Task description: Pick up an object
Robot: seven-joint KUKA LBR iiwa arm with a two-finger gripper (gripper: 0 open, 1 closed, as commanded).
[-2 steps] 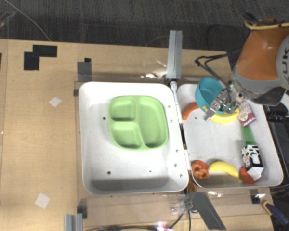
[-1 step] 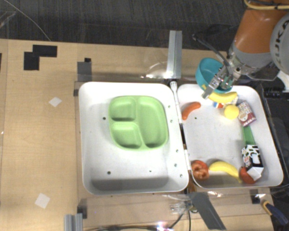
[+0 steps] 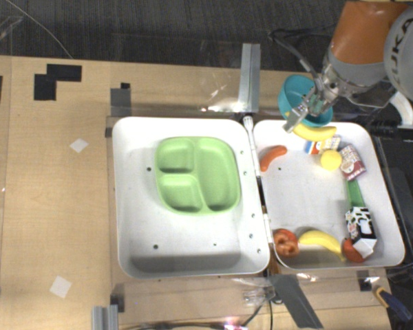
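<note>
Curved glossy banana [image 3: 321, 240] fronts the right bin [image 3: 392, 212]; tool [image 3: 311, 108] grips a blue cup [image 3: 297, 96].

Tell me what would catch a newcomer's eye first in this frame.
The bright green divided tray lying in the left bin stands out most. Next comes the arm's orange band at the top right, with the pincer hanging over the back edge of the right bin beside a teal cup. That bin's food items crowd its edges: a banana at the back, another banana along the front.
</note>
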